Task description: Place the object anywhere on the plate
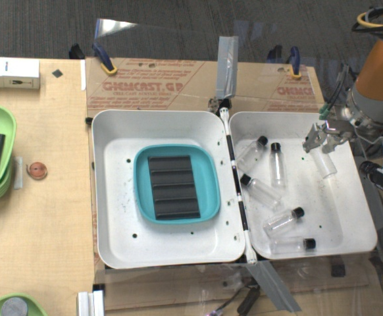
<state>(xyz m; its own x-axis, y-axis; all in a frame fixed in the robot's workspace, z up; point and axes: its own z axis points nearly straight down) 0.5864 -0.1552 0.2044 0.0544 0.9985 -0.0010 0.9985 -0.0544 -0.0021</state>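
Note:
A teal plate [208,180] with a black ridged insert [173,187] lies in the left white bin [112,176]. Several clear vials with black caps lie in the right white bin [349,232]: one upright in the picture [278,165], one near the divider [262,192], one lower down [283,220]. My gripper [324,141] hangs over the right bin's upper right part. A clear vial [326,164] with no cap showing reaches down from just under the gripper. Whether it is held or lies on the bin floor is unclear.
A cardboard sheet [152,84] with clamps lies behind the bins. On the wooden bench to the left are a green tray [4,127], a white box [10,73] and a small round orange piece [37,170]. Cables hang at the far right [376,170].

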